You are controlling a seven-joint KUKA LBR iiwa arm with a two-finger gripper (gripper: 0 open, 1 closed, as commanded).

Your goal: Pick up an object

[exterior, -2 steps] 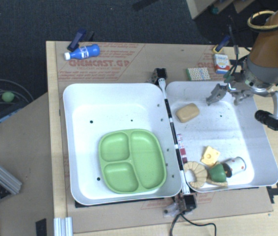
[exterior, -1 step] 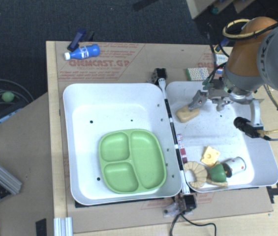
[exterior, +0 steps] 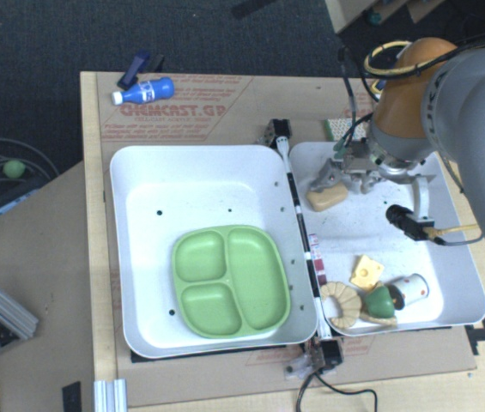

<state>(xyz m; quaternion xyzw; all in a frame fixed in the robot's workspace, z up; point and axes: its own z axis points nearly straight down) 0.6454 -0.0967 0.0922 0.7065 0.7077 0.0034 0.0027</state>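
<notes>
From my feed the gripper point(exterior: 338, 178) sits low in the right bin point(exterior: 448, 303), right over a tan bread-like piece point(exterior: 326, 198) at the bin's far left. Honestly can't tell what the claw is doing, the wrist blocks it. Green divided plate point(exterior: 229, 280) sits in the left bin point(exterior: 139, 187).

Blue bottle point(exterior: 143, 91) on the cardboard point(exterior: 225, 110) behind the bins, green ball point(exterior: 14, 169) far left
</notes>
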